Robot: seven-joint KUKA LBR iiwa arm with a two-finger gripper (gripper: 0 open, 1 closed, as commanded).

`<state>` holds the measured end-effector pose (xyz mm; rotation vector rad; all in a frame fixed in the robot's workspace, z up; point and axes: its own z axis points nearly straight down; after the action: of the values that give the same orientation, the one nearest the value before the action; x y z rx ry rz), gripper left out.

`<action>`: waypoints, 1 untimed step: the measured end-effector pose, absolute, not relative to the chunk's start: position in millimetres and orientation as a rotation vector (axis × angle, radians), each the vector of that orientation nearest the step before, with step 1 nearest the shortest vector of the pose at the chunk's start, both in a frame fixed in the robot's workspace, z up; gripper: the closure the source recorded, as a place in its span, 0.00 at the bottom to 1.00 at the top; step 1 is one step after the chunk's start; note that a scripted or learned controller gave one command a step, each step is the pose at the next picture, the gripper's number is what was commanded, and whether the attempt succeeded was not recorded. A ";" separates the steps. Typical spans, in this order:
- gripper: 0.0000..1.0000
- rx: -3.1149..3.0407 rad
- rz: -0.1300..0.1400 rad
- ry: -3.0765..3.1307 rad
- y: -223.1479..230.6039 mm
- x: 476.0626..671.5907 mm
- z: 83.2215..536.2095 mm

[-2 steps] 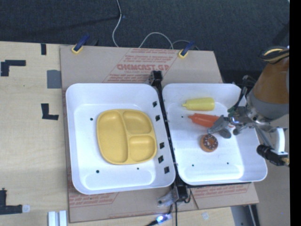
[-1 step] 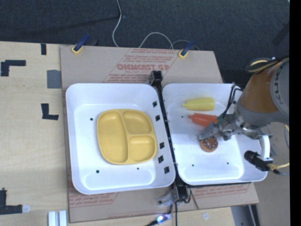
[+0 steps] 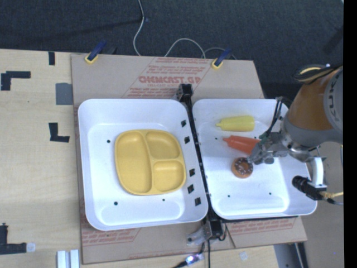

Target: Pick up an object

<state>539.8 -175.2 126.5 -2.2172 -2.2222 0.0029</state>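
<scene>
Red print on the cardboard [image 3: 167, 77] reads roughly "CHEMCAST GP". Brown sprinkled donut [image 3: 242, 167] lies right by the gripper [image 3: 261, 156]; can't tell its fingers' state.

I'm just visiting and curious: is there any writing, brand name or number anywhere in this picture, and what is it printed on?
"CHEMCAST GP": red print on the brown cardboard sheet under the two white bins; my best reading, as it is blurred.
Smaller red lines around it, and along the sheet's front edge: too blurred to read.
"KU": dark letters on the robot arm, cut off at the picture's edge.
</scene>
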 end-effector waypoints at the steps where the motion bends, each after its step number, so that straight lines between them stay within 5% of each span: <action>1: 1.00 -2.219 0.000 -2.223 -166.3 533.9 176.5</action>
<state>533.9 -166.3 176.5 -2.2194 -2.2232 -0.0003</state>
